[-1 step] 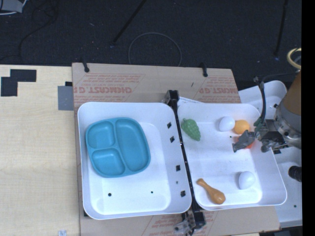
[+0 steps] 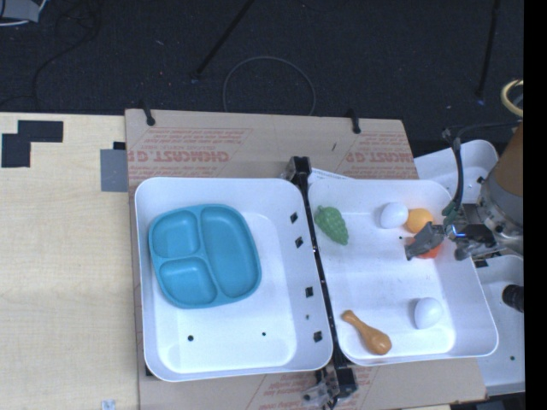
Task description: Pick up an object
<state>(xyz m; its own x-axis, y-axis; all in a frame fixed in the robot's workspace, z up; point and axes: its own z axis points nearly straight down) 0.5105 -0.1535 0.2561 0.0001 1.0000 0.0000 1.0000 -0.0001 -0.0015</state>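
Pincer [image 2: 425, 244] low in right bin [image 2: 479, 348], beside orange ball [image 2: 419, 219], likely lining up grab; cannot tell its state. White egg [image 2: 393, 214] close by.

Orange ball [image 2: 420, 220] beside white egg [image 2: 393, 215]

Two white bins [image 2: 282, 361], cardboard sheet [image 2: 256, 143], dark floor cables [image 2: 269, 84]
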